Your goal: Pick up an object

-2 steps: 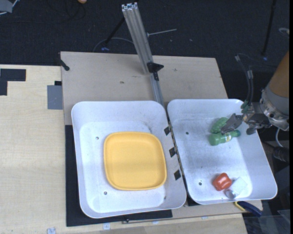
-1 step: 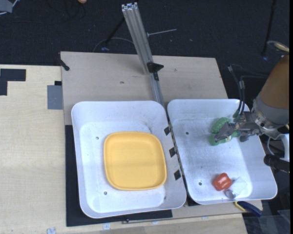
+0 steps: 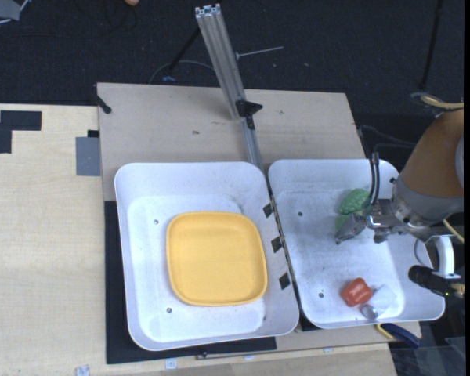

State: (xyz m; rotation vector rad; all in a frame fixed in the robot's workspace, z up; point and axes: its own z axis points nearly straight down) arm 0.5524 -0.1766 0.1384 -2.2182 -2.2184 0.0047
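Jaws (image 3: 346,231) just below green object (image 3: 352,201), right bin (image 3: 313,288)

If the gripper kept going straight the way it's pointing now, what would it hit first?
The gripper points toward the view's left, low in the right-hand shallow white bin. Straight on it would probably cross bare bin floor and first meet the wall between the bins, passing just below the small green crumpled object. Its height is unclear.

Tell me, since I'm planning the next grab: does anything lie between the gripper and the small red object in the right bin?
Nothing visible does. The gripper sits beside the green object; bare white bin floor separates it from the small red object.
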